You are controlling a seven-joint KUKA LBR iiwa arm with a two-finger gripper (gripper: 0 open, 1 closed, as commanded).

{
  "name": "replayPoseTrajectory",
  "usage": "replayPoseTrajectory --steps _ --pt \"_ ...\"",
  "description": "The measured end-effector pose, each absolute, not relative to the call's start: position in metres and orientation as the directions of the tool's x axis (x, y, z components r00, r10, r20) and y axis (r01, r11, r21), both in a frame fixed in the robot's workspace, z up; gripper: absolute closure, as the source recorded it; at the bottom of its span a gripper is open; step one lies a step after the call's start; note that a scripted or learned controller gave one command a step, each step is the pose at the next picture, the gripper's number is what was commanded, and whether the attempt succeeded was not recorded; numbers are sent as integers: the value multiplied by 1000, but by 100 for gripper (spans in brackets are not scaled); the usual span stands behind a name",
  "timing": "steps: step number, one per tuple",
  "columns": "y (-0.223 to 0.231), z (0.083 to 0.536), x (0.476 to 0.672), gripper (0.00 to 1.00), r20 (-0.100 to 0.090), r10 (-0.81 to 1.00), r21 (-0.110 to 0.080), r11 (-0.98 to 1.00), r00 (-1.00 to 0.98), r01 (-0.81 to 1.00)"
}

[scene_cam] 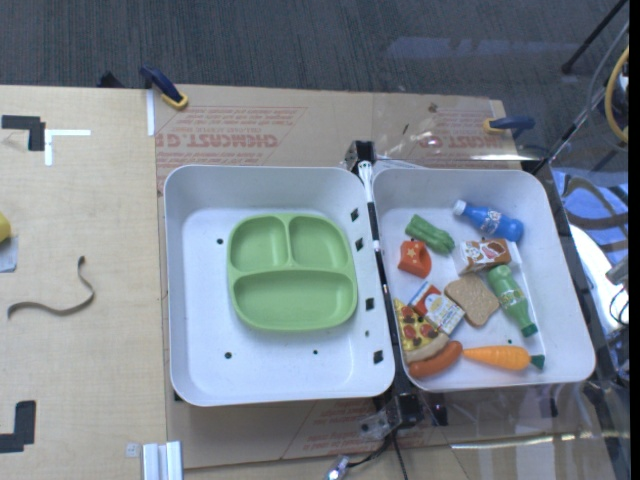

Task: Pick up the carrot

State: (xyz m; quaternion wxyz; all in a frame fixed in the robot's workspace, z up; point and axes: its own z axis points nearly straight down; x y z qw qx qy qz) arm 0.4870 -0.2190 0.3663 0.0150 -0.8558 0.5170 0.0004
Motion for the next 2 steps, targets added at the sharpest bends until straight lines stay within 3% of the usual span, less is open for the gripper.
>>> replayPoseTrajectory --steps 2 --pt "-219 366 487 0 -16 -885 -25 -465 465 -885"
